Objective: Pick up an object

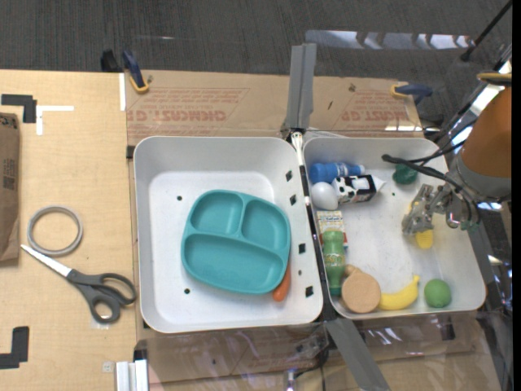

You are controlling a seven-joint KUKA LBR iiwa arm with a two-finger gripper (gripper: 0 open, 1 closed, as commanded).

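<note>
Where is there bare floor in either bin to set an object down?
Left white bin: bare strip along its top and left edges around the teal divided plate. Right white bin: a bare middle patch between the green bottle, yellow banana and gripper; its left edge is crowded.

We see a lab: a cardboard-covered surface [203,104] held by clamps [134,72], two bins [155,218], tape [54,229], scissors [89,287], grey carpet.

We count two white bins [155,218], one teal divided plate [236,243], one carrot [282,287], one banana [400,296], one lime [437,293], one green bottle [333,251], one pair of scissors [89,286], one tape roll [54,230]
</note>
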